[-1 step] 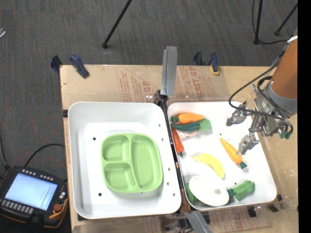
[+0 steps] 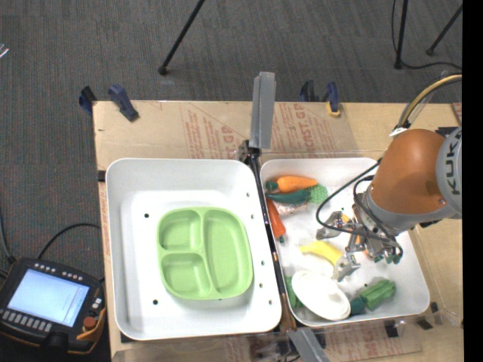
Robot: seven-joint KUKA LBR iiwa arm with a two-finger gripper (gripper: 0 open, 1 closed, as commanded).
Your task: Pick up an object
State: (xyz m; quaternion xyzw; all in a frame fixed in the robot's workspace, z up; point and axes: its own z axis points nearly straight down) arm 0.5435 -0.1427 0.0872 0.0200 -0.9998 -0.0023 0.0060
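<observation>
Right bin (image 2: 392, 173): pincer (image 2: 349, 265) low over the floor, nothing visibly gripped; whether apart or together cannot be told. Banana (image 2: 322, 251) just at its 10 o'clock, white plate (image 2: 321, 294) at 7, green block (image 2: 373, 293) at 4.

Bench (image 2: 189, 127) bears left bin (image 2: 124, 202), right bin (image 2: 411, 277).

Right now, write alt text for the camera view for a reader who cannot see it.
A grey and orange robot arm reaches from the right, its tool low over the right bin among a toy banana, carrot, white plate and green block. The left bin holds a green divided tray.
</observation>
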